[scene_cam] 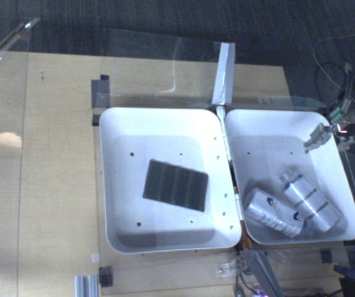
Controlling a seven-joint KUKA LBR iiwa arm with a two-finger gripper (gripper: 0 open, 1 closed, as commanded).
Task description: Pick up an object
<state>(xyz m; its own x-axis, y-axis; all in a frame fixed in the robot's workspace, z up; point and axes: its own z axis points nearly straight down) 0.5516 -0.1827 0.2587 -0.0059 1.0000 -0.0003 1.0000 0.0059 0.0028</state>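
A dark ribbed rectangular pad [175, 185] lies flat in the middle of the left bin [119, 135]. Two silvery cylindrical bottles lie side by side in the near part of the right bin [258, 129]: one [273, 212] nearer the divider, the other [310, 202] toward the right wall. My gripper [318, 137] hangs over the right bin's far right corner, above and behind the bottles and apart from them. Nothing shows in it.
A metal strip [224, 73] stands behind the seam between the bins. Cables [338, 73] hang at the far right by the arm. A clear sheet [4, 104] covers the wooden bench to the left of the bins.
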